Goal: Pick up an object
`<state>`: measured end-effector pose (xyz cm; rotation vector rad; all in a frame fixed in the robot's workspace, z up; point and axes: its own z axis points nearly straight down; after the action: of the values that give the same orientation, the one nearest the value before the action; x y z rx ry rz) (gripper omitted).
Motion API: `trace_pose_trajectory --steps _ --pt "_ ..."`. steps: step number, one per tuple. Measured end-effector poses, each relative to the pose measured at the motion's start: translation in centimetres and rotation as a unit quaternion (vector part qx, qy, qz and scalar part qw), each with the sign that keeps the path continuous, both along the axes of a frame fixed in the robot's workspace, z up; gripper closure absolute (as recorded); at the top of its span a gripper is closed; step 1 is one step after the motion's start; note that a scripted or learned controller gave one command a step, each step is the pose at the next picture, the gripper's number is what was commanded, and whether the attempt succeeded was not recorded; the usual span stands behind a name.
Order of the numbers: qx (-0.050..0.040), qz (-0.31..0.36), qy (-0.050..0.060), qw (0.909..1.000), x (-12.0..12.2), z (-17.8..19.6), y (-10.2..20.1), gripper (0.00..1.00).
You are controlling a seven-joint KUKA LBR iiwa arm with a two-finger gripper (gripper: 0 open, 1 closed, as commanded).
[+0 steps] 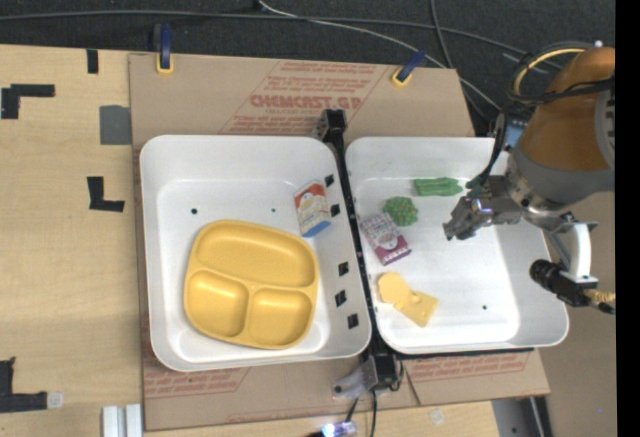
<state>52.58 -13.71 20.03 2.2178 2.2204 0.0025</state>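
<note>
My gripper hangs over the right bin, right of its middle, with nothing visible between its fingers. To its left lie a green broccoli-like piece, a long green item farther back, and a pink-and-white packet. A yellow cheese wedge rests near the bin's front left. In the left bin sit a yellow divided tray and a small red-and-white carton leaning by the right wall.
A black divider strip runs between the two bins. The bins rest on a cardboard sheet clamped at the back. Cables trail across the dark floor behind the bench.
</note>
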Motion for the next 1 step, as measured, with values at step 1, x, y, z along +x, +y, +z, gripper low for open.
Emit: trace_pose_trajectory --steps 1 --pt "-0.0004 0.0 -0.001 1.0 -0.5 6.1 -0.29 1.0"
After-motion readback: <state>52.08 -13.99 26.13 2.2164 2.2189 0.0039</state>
